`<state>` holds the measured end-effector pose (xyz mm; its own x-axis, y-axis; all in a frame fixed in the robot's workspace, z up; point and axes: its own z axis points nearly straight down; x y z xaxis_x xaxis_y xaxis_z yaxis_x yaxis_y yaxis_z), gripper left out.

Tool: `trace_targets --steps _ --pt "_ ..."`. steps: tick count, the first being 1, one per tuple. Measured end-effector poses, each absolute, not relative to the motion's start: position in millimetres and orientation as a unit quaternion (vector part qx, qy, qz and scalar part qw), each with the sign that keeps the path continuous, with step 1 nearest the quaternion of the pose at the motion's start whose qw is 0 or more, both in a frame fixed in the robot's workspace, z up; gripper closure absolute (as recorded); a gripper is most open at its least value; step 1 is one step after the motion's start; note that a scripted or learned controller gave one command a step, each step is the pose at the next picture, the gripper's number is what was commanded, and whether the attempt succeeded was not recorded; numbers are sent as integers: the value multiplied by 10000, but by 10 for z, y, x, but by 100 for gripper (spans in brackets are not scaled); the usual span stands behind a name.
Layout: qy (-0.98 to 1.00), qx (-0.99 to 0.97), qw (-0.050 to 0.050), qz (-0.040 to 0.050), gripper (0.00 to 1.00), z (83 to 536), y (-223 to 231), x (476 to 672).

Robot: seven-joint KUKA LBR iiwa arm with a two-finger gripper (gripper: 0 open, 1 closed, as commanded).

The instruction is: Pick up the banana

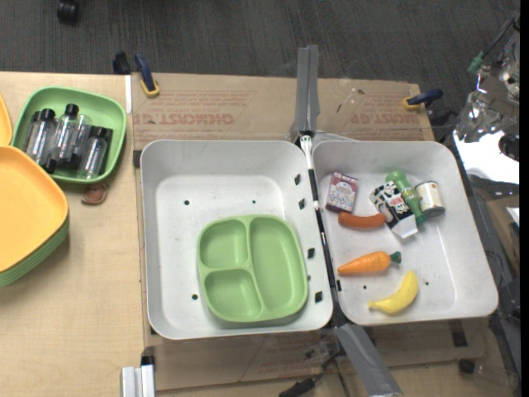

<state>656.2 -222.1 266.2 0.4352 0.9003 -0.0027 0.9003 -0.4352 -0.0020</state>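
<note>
**Banana waits at the near edge of the right bin**

The banana, a small curved yellow toy fruit, lies in the right shallow white bin, close to its near wall and apart from the other items. The orange toy carrot with a green top lies just beyond it, on the far side. I cannot tell the pincer's state; the arm's metal parts at the far right edge are too unclear to read.

A good pick, I judge, comes straight down over the banana's middle, fingers closing across its narrow width, keeping clear of the carrot and the near wall.

The right bin also holds a red-orange sausage-shaped toy, a small dark printed box, and a cluster of a green bottle, a black-and-white carton and a tin. The left white bin holds a pale green three-compartment tray.
</note>
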Motion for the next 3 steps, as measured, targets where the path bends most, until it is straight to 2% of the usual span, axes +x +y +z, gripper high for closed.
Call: trace_targets --steps 1,2,3 --pt "-6905 -7233 -8 6 100 3016 -1894 6544" --pt "-6376 -7704 -5 7 100 3164 -2119 6594" --pt "-7576 -6528 1 8 100 3372 -2043 6442"
